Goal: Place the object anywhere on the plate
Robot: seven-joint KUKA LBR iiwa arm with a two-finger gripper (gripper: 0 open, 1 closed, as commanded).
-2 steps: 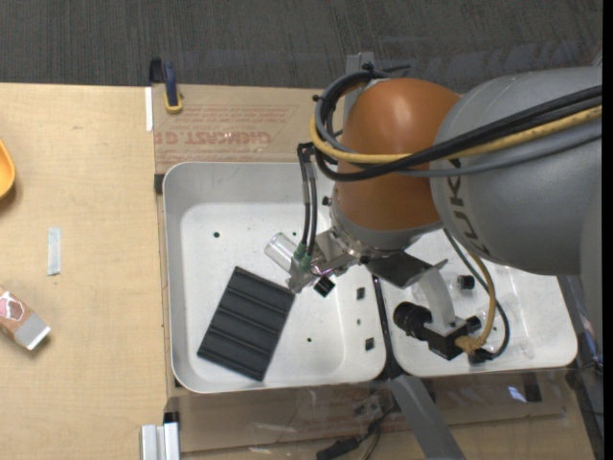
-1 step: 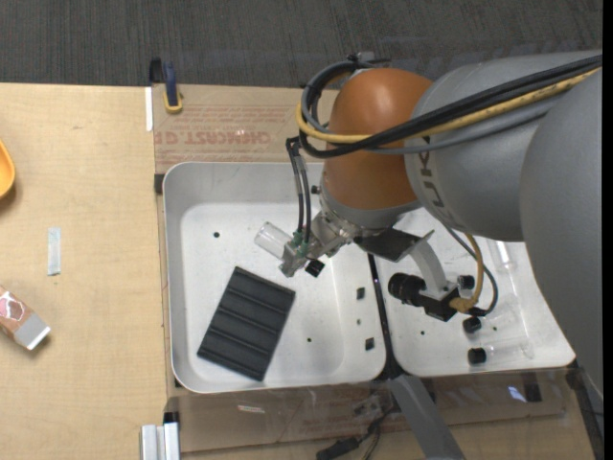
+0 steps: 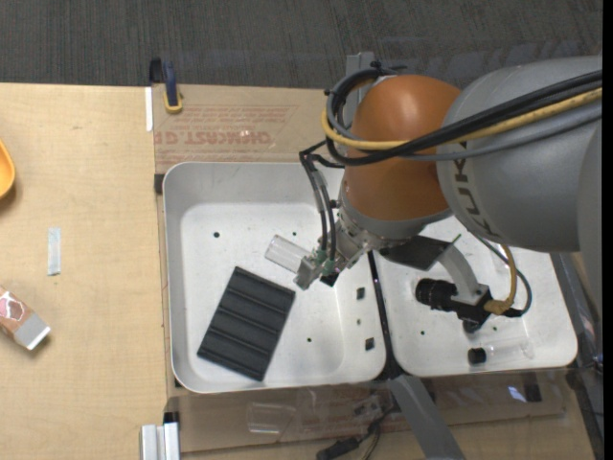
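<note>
A black ribbed rectangular plate lies flat in the left bin, toward its front left. A small clear plastic object rests on the bin floor just beyond the plate's far right corner. My gripper reaches down from the big orange-banded wrist. Its tip sits right beside the clear object, on that object's right, and just off the plate's corner. The arm hides much of the gap between the two bins.
The right bin has a small dark piece near its front. On the wooden bench to the left lie a grey strip, a red-and-white packet and an orange thing. Cardboard lies behind the bins.
</note>
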